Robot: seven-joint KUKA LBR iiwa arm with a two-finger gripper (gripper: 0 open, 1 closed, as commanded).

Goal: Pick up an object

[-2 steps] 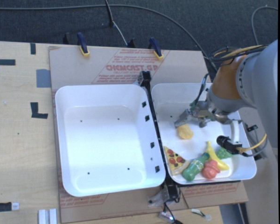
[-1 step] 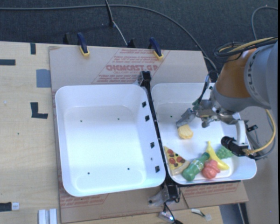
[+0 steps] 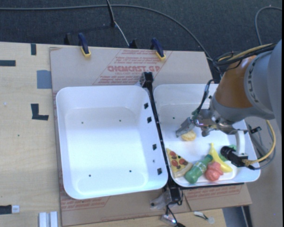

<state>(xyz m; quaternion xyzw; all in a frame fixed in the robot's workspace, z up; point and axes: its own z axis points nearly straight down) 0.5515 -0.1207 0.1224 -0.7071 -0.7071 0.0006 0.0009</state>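
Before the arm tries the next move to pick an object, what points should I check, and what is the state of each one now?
1. gripper is over the right bin: ok.
2. small yellow piece sits right beside the gripper: ok.
3. An object is seen between the fingers: not ok.
4. Fingers open or shut: cannot tell.
5. pizza slice toy, green bottle, red toy and banana lie apart from the gripper, near the bin's front corner: ok.

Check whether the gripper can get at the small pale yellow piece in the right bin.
Probably yes: the gripper sits right above the pale yellow piece, with bare bin floor around it; the other toys lie nearer the front corner.
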